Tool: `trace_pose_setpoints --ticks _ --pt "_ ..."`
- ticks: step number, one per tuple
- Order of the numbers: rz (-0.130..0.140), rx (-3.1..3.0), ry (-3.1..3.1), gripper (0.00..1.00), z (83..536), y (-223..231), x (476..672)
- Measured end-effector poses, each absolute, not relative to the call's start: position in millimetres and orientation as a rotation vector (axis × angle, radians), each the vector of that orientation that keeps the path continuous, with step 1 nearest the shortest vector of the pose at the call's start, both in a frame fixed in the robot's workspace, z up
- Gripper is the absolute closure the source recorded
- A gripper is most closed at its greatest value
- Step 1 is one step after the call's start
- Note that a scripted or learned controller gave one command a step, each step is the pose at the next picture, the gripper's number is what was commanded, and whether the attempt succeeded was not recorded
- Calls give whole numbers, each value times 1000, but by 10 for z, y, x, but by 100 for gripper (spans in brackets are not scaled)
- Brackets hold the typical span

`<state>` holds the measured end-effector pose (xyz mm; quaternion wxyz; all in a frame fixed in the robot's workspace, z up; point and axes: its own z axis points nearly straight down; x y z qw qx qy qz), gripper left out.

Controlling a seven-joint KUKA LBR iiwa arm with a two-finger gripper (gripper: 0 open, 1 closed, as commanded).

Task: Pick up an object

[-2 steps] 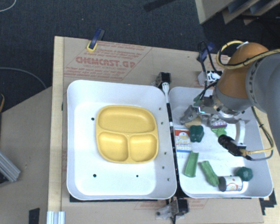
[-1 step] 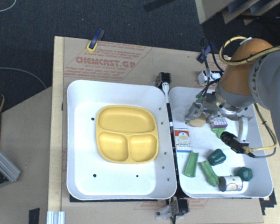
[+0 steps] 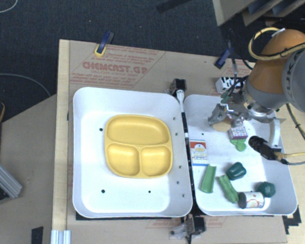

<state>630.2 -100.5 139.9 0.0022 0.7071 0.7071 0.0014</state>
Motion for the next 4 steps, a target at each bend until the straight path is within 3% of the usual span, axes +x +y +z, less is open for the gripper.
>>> trace_pose_setpoints --ticks 2,4 --pt "6 2216 2218 100 2283 -1026 6308" --pt "-4 2225 2225 100 2115 -607 5444"
